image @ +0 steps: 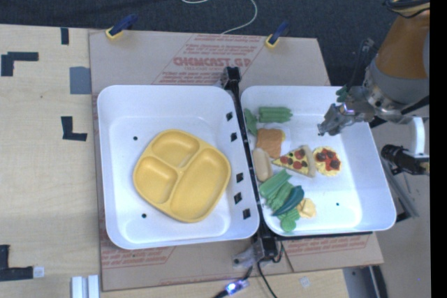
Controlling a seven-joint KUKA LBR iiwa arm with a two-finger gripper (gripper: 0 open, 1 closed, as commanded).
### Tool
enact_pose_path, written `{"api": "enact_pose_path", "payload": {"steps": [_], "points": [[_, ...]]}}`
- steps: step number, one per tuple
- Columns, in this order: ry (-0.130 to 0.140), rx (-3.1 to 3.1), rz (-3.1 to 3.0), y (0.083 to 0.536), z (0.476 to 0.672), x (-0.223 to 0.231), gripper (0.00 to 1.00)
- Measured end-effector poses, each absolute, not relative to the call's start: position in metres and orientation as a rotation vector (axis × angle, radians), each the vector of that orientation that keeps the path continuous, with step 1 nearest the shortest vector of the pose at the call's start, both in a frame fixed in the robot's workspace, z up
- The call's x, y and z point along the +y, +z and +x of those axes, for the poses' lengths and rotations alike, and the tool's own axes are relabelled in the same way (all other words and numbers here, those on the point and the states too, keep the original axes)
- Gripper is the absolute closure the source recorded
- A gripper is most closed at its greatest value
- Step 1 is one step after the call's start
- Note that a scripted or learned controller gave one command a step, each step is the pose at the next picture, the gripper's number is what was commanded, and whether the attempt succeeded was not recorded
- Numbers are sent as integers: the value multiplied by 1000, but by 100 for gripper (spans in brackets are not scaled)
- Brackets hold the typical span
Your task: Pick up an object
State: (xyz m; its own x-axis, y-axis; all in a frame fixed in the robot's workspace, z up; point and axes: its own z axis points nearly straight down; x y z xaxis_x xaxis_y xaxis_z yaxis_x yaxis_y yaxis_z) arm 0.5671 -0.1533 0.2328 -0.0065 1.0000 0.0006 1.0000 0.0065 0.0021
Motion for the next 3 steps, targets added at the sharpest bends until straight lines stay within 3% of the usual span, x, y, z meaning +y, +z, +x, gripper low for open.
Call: {"api": "enact_pose_path", "payload": {"steps": [2, 3], "points": [[1, 2227, 2216, 214, 649, -81, 100], [-2, 2223, 2218, 218, 658, -82, 100]]}}
